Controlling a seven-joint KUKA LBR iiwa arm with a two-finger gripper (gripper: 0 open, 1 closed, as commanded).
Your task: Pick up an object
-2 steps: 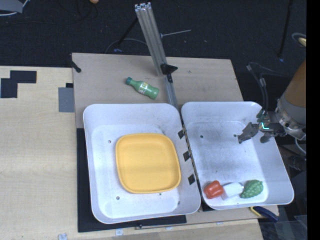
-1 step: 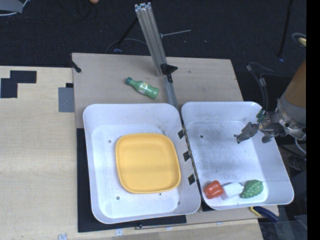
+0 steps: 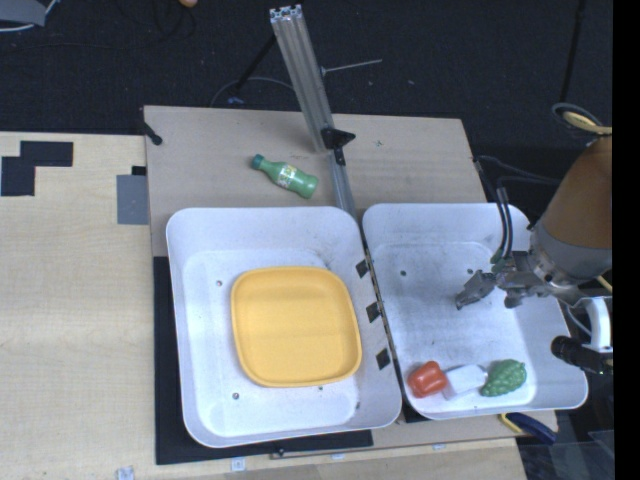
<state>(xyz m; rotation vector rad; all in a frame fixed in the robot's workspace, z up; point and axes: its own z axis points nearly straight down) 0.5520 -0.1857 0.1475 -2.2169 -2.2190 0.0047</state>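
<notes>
Arm point(image 3: 585, 203): grey body, broad orange band above the wrist. Gripper point(image 3: 470, 296) is dark grey metal (black cables run alongside the wrist).

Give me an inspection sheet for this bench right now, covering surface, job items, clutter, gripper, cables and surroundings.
Surface: left bin and right bin side by side on the bench.
Job's things: yellow plate in left bin; red object, white object and green object along right bin's near edge.
Clutter: green bottle lying on the board behind the bins.
Grippers: gripper over right bin, holding nothing visible.
Cables: black cables by the wrist.
Surroundings: metal rail, dark floor.
</notes>
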